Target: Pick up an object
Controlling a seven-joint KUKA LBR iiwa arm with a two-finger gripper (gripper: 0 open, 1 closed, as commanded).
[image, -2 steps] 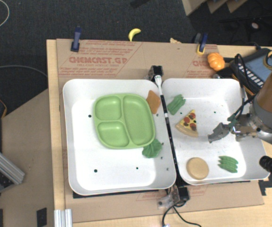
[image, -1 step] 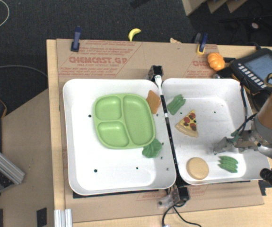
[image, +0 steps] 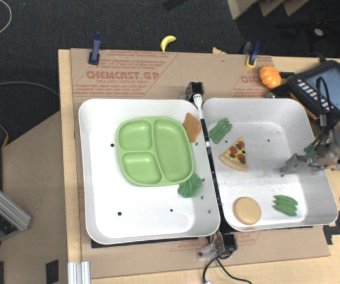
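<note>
- Camera view: two white bins lie side by side; the left bin (image: 99, 176) bears a green divided plate (image: 155, 151), with an orange-brown piece (image: 192, 126) at its 2 o'clock edge and a dark green leafy toy (image: 190, 187) at its 5 o'clock.
- The right bin (image: 264, 112) holds a green leaf (image: 219, 130) at 10 o'clock, a pizza slice (image: 235, 155) left of centre, a tan round cookie (image: 247, 210) at 7 o'clock and green beans (image: 285, 204) at 5 o'clock.
- The gripper (image: 294, 163) reaches in from 3 o'clock, low over bare floor; whether its fingers are spread or pressed together I cannot tell, and nothing shows between them.
- Judgement: the pick is not done; every toy lies in its bin.
</note>
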